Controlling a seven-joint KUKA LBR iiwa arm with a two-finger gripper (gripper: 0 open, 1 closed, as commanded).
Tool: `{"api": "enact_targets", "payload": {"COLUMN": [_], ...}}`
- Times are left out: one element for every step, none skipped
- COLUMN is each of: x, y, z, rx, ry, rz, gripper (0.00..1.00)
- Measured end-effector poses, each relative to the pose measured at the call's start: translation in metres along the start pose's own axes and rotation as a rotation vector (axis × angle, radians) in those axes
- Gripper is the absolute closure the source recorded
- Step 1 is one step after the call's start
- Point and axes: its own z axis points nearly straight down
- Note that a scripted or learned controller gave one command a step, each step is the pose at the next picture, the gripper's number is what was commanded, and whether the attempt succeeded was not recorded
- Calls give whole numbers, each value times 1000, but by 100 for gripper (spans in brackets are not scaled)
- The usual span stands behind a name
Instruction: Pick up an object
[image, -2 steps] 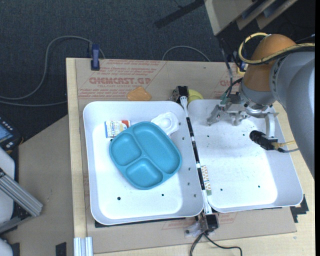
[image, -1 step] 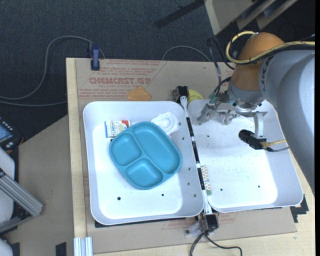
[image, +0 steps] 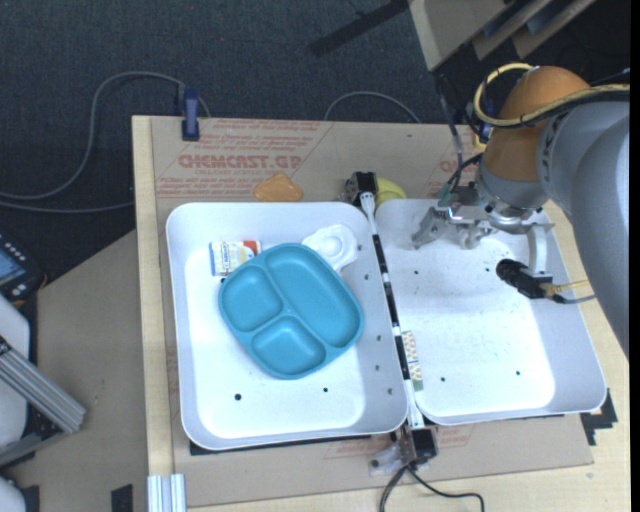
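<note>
While the hand (image: 455, 226) hovers rightward, the blue tray (image: 289, 309) lies well apart.

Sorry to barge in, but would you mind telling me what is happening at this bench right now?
A robot arm reaches in from the right, its gripper over the far end of the right bin, with nothing visibly held. The objects to pick lie in the left bin: a blue divided plate, a small carton and a white piece behind the plate. No pickup has happened yet.
</note>
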Motion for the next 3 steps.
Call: {"api": "enact_targets", "payload": {"x": [16, 28, 2], "y": [0, 0, 0], "z": [0, 0, 0], "rx": [2, 3, 0], "ry": [1, 2, 0], "rz": [-2, -2, 0], "gripper": [0, 0, 0]}}
